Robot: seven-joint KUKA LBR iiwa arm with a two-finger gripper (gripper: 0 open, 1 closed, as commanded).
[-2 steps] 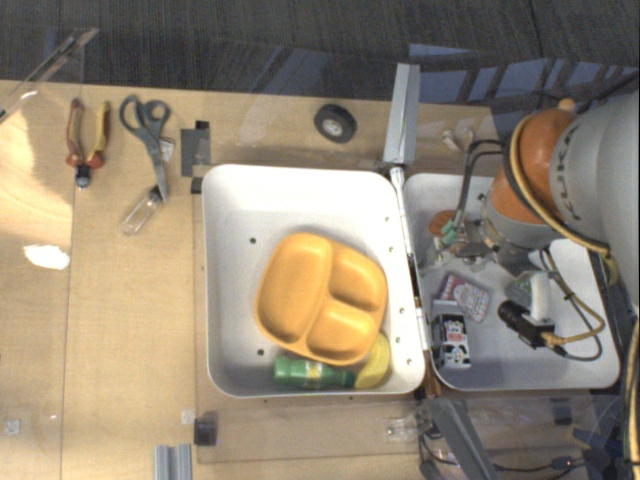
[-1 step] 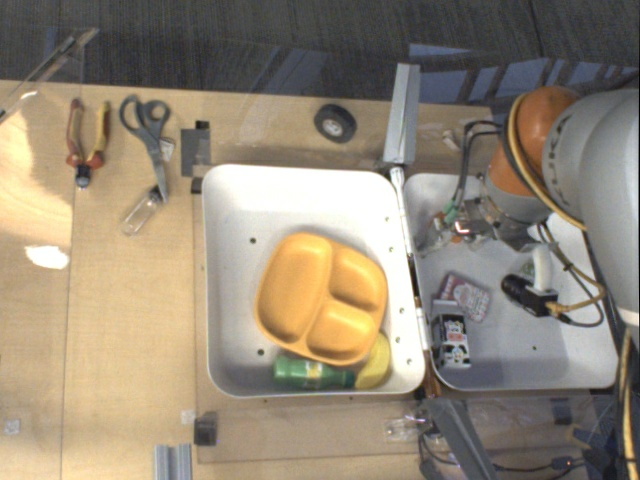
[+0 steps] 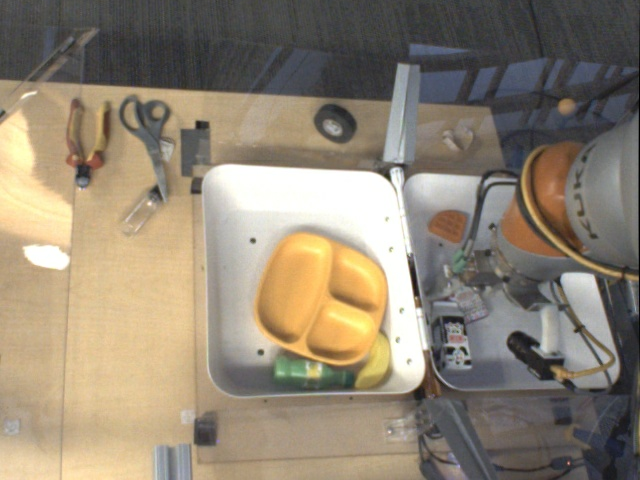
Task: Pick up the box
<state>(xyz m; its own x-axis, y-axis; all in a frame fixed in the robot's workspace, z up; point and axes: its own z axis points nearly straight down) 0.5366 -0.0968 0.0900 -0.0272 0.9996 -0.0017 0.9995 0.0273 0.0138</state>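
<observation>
A small white box (image 3: 455, 342) with black and red print lies near the front left corner of the right bin (image 3: 500, 380). My gripper (image 3: 463, 290) hangs low over the left half of that bin, just behind the box and close to the wall between the bins. The grey arm with its orange band comes in from the right and covers much of the bin's right side. Nothing can be seen held in the gripper.
An orange rounded object (image 3: 449, 225) lies at the back left of the right bin. The left bin (image 3: 230, 268) holds a large yellow-orange compartment tray (image 3: 322, 295), a green can (image 3: 305, 371) and a yellow item (image 3: 375, 364). Scissors (image 3: 150, 133), pliers (image 3: 85, 138) and a tape roll (image 3: 335, 122) lie on the bench.
</observation>
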